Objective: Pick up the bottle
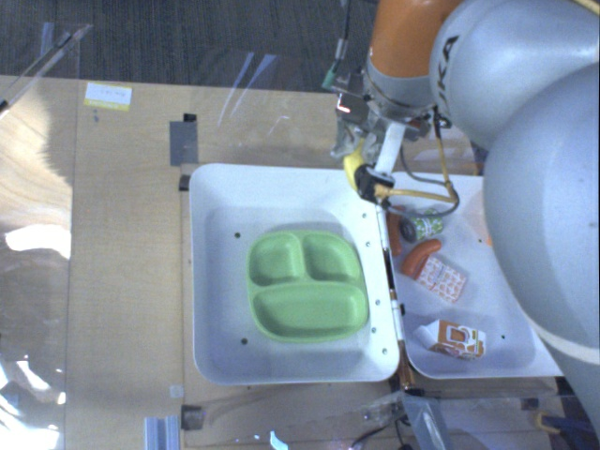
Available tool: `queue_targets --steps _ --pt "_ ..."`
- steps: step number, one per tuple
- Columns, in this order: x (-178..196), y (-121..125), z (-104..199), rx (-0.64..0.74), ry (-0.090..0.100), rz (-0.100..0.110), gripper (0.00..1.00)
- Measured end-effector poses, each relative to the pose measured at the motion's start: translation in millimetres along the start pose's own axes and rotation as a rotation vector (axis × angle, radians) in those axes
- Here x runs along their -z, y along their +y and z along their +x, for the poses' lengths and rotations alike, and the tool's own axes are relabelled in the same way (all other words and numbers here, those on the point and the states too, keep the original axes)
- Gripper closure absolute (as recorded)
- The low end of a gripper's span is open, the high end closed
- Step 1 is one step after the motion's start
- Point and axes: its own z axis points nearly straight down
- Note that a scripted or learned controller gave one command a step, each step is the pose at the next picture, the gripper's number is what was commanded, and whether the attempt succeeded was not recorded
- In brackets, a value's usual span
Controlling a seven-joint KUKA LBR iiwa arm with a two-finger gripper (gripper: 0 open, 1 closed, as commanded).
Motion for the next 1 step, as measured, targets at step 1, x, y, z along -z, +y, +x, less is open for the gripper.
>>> queue_targets --steps 1 --pt "-27.9 -88.3 1.8 -0.014 -0.001 0.006 1.00"
